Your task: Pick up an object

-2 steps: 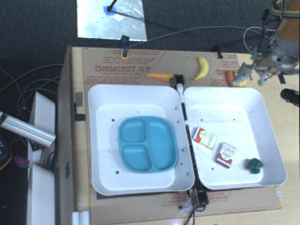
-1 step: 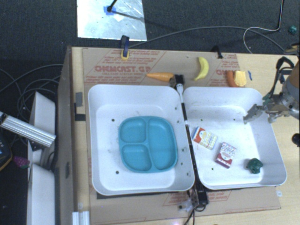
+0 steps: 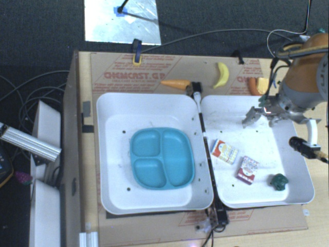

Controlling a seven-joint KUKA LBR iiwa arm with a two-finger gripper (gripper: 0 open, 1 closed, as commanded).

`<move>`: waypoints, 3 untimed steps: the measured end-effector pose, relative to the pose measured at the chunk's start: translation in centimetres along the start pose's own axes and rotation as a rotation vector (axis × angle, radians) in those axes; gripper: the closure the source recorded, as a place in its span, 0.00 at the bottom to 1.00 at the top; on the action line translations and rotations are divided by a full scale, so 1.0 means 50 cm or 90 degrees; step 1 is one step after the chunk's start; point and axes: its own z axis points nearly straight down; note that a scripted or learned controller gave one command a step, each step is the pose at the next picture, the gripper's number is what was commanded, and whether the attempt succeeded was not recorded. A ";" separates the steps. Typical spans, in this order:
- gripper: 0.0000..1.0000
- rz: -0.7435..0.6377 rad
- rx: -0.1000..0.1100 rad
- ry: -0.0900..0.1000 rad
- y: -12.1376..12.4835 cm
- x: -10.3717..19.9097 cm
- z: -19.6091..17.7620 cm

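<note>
two shallow white plastic bins sit side by side on the tabletop. the right bin (image 3: 303, 189) holds a white-and-orange carton (image 3: 224, 152), a red-and-white packet (image 3: 247, 169) and a dark green lump (image 3: 279, 181). the end effector (image 3: 263, 116), fingers spread and grasping nothing, hangs near that bin's far rim.
</note>
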 end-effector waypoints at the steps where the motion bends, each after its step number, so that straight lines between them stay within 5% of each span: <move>1: 0.00 0.002 0.000 -0.001 -0.095 0.018 -0.008; 2: 0.00 0.003 0.001 0.000 -0.243 0.080 0.018; 3: 0.00 0.004 -0.005 -0.004 -0.239 0.088 0.141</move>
